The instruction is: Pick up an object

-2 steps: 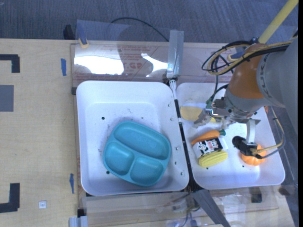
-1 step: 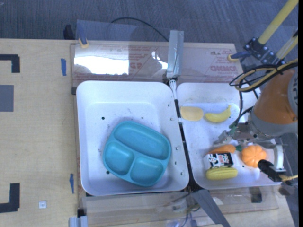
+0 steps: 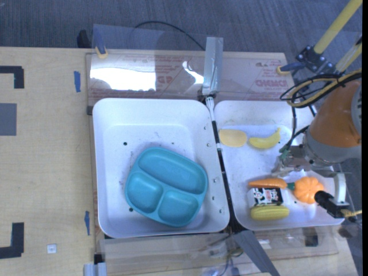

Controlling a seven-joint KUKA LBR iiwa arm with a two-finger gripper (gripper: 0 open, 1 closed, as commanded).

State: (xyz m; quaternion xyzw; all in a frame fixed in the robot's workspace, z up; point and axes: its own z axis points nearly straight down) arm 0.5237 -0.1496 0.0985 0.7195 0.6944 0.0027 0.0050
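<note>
Wooden bench [image 3: 40, 171] at left; the left bin [image 3: 109, 131] holds a blue tray [image 3: 167, 186]. At right, the gripper [image 3: 290, 160] hangs over the right bin [image 3: 253, 117], partly hiding the toys: banana [image 3: 264, 141], carrot [image 3: 267, 183], orange [image 3: 309, 189].

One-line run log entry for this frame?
arm: over right bin | pincer: low, above orange toy | grasp: unclear | left bin: blue tray
</note>
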